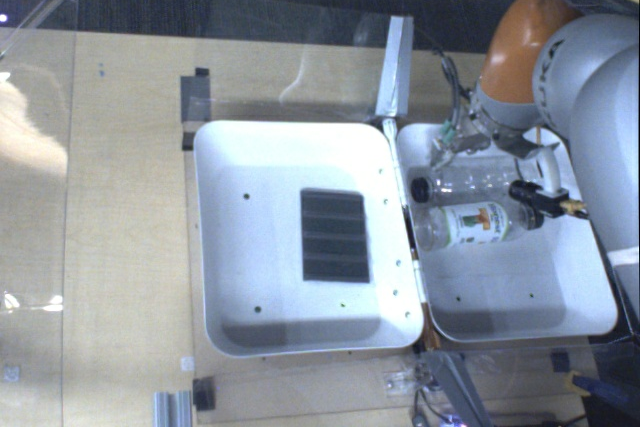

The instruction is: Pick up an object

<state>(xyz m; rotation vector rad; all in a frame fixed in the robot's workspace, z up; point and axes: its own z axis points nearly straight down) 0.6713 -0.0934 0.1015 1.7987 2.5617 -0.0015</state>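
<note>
In the right bin [520, 300] lie two clear plastic bottles side by side. The upper bottle [470, 180] has a black cap pointing left. The lower bottle [470, 223] carries a white and green label. My gripper [458, 141] hangs low over the back of that bin, right at the upper bottle's far side, under the orange band of the arm [525, 45]. The arm hides part of the gripper, and I cannot tell whether it touches the bottle. A dark grey ribbed rectangular pad [335, 235] lies flat in the middle of the left bin [240, 175].
A metal upright bracket [393, 75] stands behind the seam between the two bins. A clear panel edge runs along the bench at the left. The arm's grey body covers the right bin's right side.
</note>
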